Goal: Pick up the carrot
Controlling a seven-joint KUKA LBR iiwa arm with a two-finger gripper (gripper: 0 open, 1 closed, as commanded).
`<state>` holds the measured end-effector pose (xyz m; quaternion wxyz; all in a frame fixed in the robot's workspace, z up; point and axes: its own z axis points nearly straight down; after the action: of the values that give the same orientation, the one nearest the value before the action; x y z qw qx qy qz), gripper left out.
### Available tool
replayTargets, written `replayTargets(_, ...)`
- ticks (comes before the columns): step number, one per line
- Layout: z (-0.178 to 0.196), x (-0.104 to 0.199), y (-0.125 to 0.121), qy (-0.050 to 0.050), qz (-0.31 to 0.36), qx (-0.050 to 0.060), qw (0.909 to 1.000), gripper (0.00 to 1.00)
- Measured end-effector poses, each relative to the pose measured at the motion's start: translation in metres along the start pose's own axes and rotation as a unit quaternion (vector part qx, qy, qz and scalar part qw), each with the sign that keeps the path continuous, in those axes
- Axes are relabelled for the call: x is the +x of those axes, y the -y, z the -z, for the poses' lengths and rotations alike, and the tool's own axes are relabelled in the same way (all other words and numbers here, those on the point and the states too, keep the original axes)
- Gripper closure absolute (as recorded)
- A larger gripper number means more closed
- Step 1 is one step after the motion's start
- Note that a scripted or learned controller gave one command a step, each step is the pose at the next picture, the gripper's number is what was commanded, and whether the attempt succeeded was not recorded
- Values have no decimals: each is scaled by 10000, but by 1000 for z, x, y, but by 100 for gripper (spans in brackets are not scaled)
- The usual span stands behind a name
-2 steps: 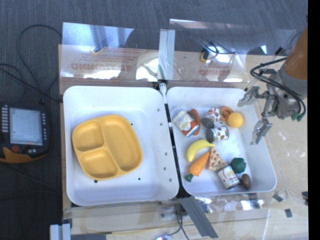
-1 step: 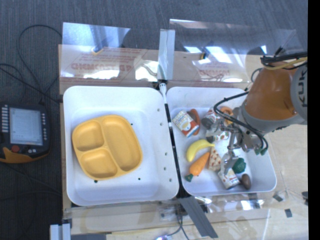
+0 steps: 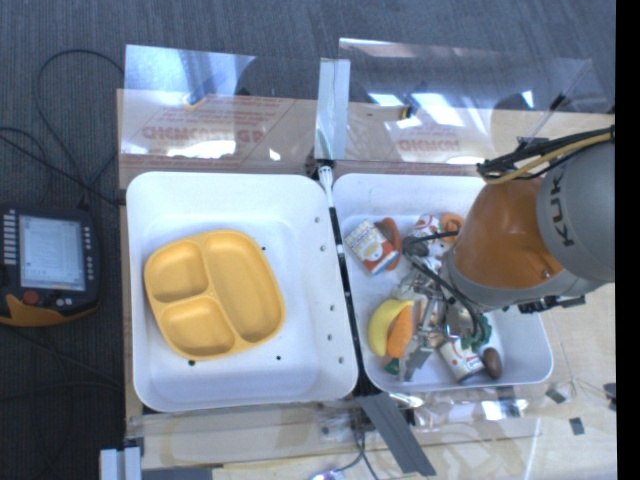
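A robotics lab: two white bins (image 3: pixel 300 193) on a wooden bench (image 3: pixel 200 108), clear plastic guards (image 3: pixel 460 78), a control pendant (image 3: pixel 48 263) on grey carpet (image 3: pixel 60 28) at left.

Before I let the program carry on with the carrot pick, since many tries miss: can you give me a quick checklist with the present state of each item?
1. Carrot in sight: ok, it lies in the right bin, against a yellow fruit.
2. Gripper over the right bin: ok, it is low, just right of the carrot.
3. Carrot between the fingers: cannot tell, the wrist and cables hide the tips.
4. Room around the carrot: not ok, the yellow fruit touches it and a small can lies close to the gripper.
5. Left bin free of the arm: ok, the yellow divided plate sits there, apart from the arm.
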<state>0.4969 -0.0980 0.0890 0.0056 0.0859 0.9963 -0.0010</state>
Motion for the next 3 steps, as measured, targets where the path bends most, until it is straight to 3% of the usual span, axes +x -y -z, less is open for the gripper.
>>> replayTargets(1,13,-4,-1,61,7,7,10000,100)
replayTargets(3,31,-6,-2,74,17,25,10000,100)
